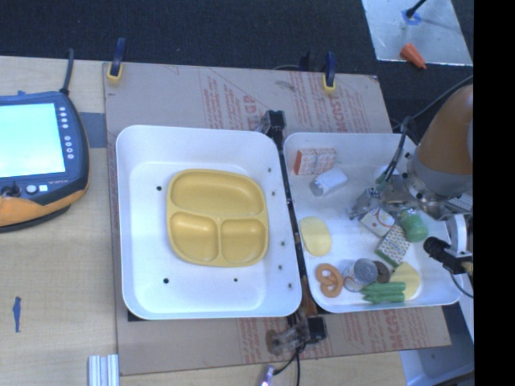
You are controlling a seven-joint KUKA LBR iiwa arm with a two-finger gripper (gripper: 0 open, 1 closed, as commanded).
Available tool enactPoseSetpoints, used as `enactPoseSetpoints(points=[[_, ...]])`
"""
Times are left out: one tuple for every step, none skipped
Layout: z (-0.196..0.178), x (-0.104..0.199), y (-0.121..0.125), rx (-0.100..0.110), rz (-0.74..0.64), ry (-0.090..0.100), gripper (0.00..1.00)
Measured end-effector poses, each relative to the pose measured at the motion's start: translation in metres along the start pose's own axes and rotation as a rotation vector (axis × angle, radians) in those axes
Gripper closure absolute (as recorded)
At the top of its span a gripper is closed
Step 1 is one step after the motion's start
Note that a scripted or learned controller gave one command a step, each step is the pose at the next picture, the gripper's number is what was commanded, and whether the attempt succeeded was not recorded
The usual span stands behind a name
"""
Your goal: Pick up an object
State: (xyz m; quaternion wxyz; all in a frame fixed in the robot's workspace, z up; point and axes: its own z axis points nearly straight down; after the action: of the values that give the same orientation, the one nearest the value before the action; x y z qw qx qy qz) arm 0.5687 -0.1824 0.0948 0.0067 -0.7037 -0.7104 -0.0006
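Observation:
The right white bin [354,145] holds several small items. Among them are an orange-and-white carton [314,161], a grey can [328,182], a pale yellow oval piece [315,236], a pretzel [328,278], a round metal tin [364,271], a green pod [385,294], a yellow lemon [408,280], a green ball [414,227] and a checkered packet [392,248]. My gripper [372,205] hangs low over the right half of this bin. It is just right of the grey can and up-left of the checkered packet. Nothing shows held in it.
The left white bin [137,280] carries a yellow divided plate [217,217]. A teach pendant [36,155] lies on the bench at far left. Clamps [328,69] hold the cardboard's far edge. The arm's orange-banded body [447,139] looms over the right bin's right edge.

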Motion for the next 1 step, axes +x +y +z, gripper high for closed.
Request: enactPoseSetpoints(points=[[-0.0119,-0.0040,0.0005,-0.003,0.001,-0.008,1.00]])
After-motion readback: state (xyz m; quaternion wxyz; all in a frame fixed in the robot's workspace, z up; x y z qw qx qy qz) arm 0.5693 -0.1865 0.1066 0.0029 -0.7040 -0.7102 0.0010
